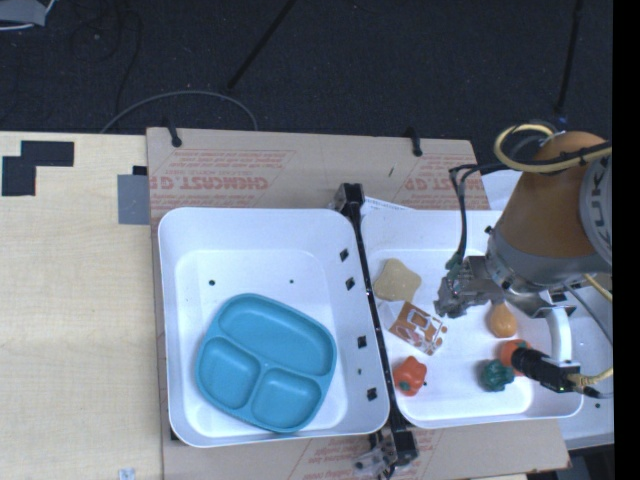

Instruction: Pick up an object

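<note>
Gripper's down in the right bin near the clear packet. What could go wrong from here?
1. The gripper sits between the packet and the beige piece, so it may close on neither.
2. The orange item lies close under the arm and could get knocked.
3. The flat packet may slip.

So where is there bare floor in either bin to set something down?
Left bin: a bare strip along the far wall, beyond the blue tray. Right bin: bare floor at the far side, above the tan piece. It is crowded near the gripper, with the clear packet, red toy, orange piece and green toy.
</note>
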You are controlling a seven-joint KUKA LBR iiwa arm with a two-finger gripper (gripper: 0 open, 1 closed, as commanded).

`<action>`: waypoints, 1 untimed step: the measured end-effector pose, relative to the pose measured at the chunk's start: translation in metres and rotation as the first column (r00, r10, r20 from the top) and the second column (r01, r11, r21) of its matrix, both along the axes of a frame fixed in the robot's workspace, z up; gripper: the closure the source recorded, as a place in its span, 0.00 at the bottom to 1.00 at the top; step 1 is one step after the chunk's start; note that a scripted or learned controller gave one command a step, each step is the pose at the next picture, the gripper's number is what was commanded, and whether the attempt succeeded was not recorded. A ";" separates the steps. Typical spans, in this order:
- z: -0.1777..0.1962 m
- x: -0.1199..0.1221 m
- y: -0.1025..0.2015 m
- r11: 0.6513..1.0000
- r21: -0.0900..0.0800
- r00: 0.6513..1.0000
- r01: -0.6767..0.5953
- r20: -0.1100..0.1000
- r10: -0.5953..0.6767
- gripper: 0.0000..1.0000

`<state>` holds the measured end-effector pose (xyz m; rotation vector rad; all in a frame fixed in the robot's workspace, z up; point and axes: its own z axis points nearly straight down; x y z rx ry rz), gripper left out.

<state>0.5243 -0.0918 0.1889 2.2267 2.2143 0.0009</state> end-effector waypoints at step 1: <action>0.043 0.005 -0.004 1.000 0.000 1.000 -0.005 0.000 0.005 1.00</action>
